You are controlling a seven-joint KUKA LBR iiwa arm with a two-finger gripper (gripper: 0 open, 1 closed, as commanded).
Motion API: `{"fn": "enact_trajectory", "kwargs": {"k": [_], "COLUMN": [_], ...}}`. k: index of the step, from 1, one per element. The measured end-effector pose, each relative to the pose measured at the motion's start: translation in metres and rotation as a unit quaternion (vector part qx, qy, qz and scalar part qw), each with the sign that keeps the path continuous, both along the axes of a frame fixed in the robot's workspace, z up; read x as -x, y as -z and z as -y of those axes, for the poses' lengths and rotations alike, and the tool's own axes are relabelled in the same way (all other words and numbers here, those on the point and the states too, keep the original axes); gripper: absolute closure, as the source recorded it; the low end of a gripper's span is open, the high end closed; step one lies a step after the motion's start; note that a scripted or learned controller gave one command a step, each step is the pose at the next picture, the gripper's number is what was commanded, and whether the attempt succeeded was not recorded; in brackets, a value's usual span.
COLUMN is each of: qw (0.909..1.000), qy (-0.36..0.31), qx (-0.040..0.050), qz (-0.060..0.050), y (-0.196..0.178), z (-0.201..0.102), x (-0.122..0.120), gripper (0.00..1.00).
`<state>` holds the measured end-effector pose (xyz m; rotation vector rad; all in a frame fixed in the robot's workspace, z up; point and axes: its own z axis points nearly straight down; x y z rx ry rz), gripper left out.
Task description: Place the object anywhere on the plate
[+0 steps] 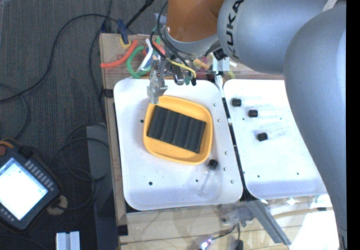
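A yellow plate (pixel 203 151) lies in the left bin (pixel 130 147), toward its far half. A dark ridged rectangular block (pixel 176 128) lies flat on the plate and covers most of its middle. My gripper (pixel 157 90) hangs just above the plate's far left rim, beside the block's far left corner and apart from it. Nothing shows in the gripper. The orange band and grey wrist loom over the far edge of the bin.
A small black-capped clear tube (pixel 209 171) lies in the left bin near the plate's front right. Three similar small black pieces (pixel 253 112) sit in the right bin (pixel 281 175). Coloured cables (pixel 132 54) bunch behind the left bin.
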<state>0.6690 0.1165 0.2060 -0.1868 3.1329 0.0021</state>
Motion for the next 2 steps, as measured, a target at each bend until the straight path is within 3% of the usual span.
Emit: {"fn": "enact_trajectory", "kwargs": {"k": [1, 2], "qw": [0.9998, 0.9973], "qy": [-0.021, -0.073], "qx": [-0.0007, 0.0002], "qz": [-0.002, 0.000], "y": [0.103, 0.049], "z": [-0.037, -0.049], "x": [0.098, 0.060], "gripper": [1.00, 1.00]}}
